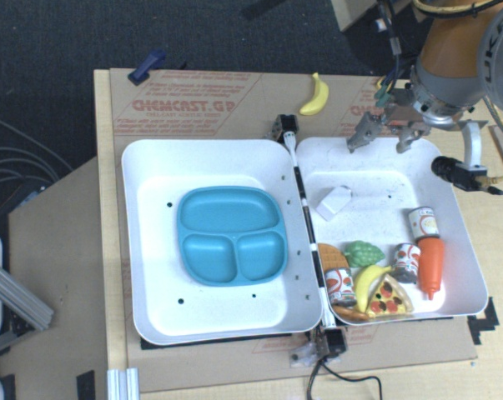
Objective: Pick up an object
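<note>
Jaws spread, nothing between; pale white block [333, 200] lying flat, angular.

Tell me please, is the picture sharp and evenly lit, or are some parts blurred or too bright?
In the camera view, light is even and soft; the white bins look bright but keep their speckle. The blue tray shows only faint sheen. The toys in the right bin's near corner, such as the carrot, are slightly soft. The gripper and the arm look a little blurred. Shadows are weak.
</note>
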Motion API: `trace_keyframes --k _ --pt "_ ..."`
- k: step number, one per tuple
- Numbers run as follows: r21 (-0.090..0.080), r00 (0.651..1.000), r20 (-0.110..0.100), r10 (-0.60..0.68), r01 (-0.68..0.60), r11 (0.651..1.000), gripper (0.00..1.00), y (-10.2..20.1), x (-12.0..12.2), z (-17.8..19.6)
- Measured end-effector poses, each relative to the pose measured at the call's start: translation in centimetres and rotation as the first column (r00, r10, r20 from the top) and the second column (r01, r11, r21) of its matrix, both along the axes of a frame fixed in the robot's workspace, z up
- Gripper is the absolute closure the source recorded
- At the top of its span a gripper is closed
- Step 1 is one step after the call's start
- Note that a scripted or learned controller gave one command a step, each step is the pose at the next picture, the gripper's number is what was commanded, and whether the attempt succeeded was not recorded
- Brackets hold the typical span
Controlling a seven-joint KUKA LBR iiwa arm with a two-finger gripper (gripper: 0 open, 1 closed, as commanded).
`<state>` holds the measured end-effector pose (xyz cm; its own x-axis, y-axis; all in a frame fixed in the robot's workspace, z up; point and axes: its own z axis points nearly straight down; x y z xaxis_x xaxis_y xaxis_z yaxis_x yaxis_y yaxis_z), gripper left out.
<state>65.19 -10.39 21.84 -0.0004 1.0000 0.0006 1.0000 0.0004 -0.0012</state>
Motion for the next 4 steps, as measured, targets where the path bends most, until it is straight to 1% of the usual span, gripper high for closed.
trace_keyframes --k 1,2,3,4 --pt "0.0 1.0 0.001 -0.001 0.001 1.0 0.0 -1.8 -1.7 -13.4" --pt "0.0 1.0 0.002 -0.001 0.001 1.0 1.0 -1.8 -1.6 -12.3" --pt "0.0 1.0 0.002 0.001 -0.001 1.0 1.0 1.1 -5.5 -1.9" --pt "-0.001 1.0 0.003 0.0 0.0 1.0 1.0 2.8 -8.6 3.3"
